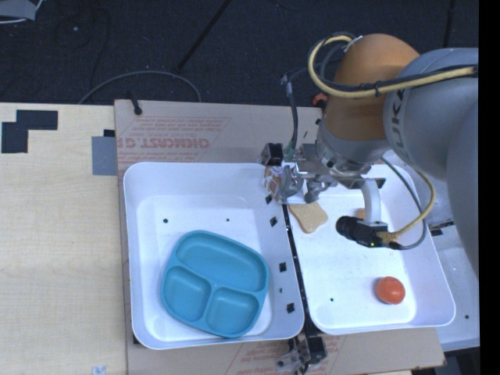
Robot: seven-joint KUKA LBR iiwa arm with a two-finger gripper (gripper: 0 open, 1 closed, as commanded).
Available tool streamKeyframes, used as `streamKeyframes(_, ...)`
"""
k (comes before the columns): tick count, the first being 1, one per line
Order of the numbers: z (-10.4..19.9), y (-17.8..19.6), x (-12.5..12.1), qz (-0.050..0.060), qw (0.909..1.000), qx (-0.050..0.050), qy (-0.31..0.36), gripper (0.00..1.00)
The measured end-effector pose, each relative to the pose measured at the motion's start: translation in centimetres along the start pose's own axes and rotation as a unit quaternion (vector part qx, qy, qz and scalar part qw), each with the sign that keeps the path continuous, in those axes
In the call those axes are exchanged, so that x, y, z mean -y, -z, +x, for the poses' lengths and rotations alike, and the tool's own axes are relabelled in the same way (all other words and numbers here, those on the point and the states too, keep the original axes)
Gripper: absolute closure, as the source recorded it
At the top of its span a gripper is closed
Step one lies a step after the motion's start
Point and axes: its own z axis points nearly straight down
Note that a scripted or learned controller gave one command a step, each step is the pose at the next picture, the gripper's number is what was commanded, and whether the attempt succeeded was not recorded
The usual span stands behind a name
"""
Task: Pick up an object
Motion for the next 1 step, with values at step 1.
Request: streamKeyframes(1, 5.91, 0.32, 0.23, -0.001, 1.0000, 0.000, 0.001, 1.00)
